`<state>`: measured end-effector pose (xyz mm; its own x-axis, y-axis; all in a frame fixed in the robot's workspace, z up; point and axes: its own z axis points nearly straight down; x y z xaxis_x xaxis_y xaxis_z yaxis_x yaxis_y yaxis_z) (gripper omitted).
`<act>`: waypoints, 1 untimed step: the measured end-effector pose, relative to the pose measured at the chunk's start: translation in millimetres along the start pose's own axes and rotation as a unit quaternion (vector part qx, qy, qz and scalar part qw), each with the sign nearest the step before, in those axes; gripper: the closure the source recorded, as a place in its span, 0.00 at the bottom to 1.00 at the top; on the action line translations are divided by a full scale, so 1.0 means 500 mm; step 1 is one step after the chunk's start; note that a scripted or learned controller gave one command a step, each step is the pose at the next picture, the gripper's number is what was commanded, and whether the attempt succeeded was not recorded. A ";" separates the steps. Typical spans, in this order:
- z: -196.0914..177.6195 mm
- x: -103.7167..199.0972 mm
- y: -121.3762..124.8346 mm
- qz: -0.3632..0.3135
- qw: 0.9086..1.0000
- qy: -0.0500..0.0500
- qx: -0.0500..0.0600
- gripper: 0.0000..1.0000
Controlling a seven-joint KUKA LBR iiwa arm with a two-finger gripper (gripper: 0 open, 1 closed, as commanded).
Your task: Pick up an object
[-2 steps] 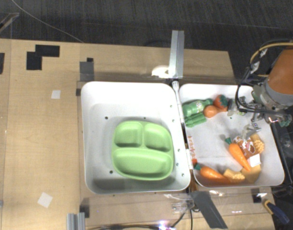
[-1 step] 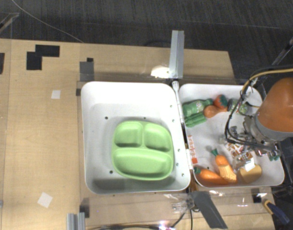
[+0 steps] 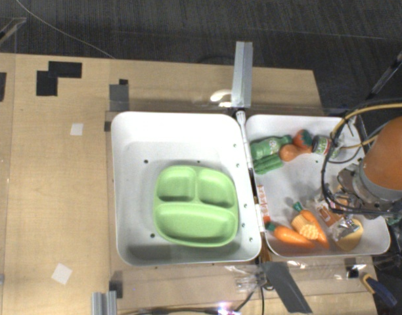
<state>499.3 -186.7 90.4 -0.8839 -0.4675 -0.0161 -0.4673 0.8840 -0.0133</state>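
Orange toy carrot (image 3: 290, 235) lies just left of the gripper (image 3: 346, 226), whose grip state I cannot tell; no legible writing.

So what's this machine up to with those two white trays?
A grey robot arm with an orange band reaches in from the right over the right bin, trying to pick something up. Its gripper is low in the bin's near right corner, beside toy food: a carrot, an orange piece and a tan piece. A green bottle lies at the far side. The left bin holds a green divided plate.
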 end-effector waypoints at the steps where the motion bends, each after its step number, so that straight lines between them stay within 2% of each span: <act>1: 0.002 -0.018 -0.050 -0.150 0.989 0.001 -0.003 0.00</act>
<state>519.2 -204.7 90.1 -0.7050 -0.7091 -0.0103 -0.7090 0.7051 -0.0122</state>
